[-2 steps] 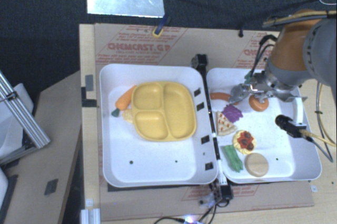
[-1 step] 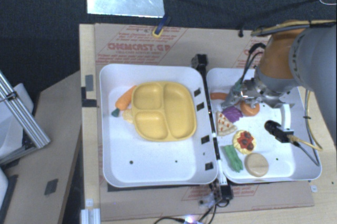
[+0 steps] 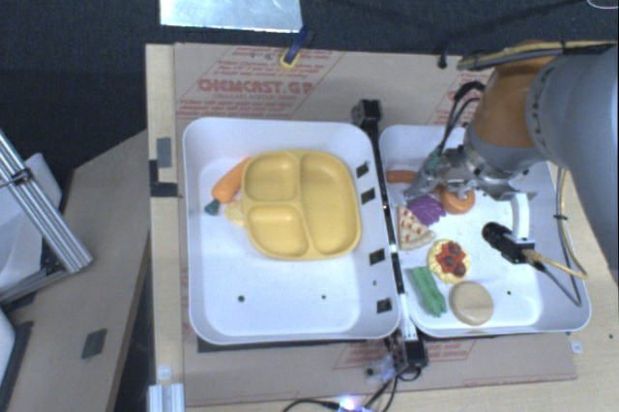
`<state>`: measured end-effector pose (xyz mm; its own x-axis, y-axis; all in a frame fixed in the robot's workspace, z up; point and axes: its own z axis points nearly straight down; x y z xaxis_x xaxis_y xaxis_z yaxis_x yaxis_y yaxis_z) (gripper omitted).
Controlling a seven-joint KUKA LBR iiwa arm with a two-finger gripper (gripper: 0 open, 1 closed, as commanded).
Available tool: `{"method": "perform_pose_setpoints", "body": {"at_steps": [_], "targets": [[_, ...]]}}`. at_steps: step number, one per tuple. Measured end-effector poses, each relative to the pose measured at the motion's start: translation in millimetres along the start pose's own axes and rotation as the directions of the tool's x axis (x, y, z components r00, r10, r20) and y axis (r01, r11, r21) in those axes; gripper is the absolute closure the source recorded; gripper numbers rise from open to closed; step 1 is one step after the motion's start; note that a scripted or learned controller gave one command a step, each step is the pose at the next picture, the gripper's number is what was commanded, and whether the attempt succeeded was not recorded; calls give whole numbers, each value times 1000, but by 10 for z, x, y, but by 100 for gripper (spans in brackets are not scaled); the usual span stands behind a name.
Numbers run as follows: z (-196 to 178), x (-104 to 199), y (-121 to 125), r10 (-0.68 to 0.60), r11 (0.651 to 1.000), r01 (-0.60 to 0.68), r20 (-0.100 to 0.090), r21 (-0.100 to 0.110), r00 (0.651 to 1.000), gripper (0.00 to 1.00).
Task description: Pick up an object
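In the camera view, the grey arm (image 3: 566,110) reaches in from the right of the frame. Its orange band sits above the wrist, and the pincer (image 3: 433,186) is lowered over the upper left part of the right bin (image 3: 551,309). The pincer's tip is right at a purple toy (image 3: 426,208), which lies on the bin floor just below it in the frame. From this slant I cannot tell whether the pincer is apart or together, or whether it grips the purple toy at all. An orange piece (image 3: 458,201) lies just beside the purple toy on its right, and a reddish sausage (image 3: 398,175) lies near the bin's left wall. Lower in the same bin are a pizza slice (image 3: 414,231), a round red-and-yellow piece (image 3: 449,259), a green pod (image 3: 427,290) and a pale round bun (image 3: 471,302). The left bin (image 3: 290,318) holds a yellow divided plate (image 3: 295,204) with a toy carrot (image 3: 229,180) touching its left edge. Both bins rest on the worktop (image 3: 251,83), which is covered with printed cardboard.
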<state>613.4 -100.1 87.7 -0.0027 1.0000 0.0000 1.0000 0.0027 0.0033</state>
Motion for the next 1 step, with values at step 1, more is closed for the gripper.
{"method": "perform_pose_setpoints", "body": {"at_steps": [1], "targets": [[-127, -26, 19, 1, 1000, -1, 6, -9, 1000, 100]]}}
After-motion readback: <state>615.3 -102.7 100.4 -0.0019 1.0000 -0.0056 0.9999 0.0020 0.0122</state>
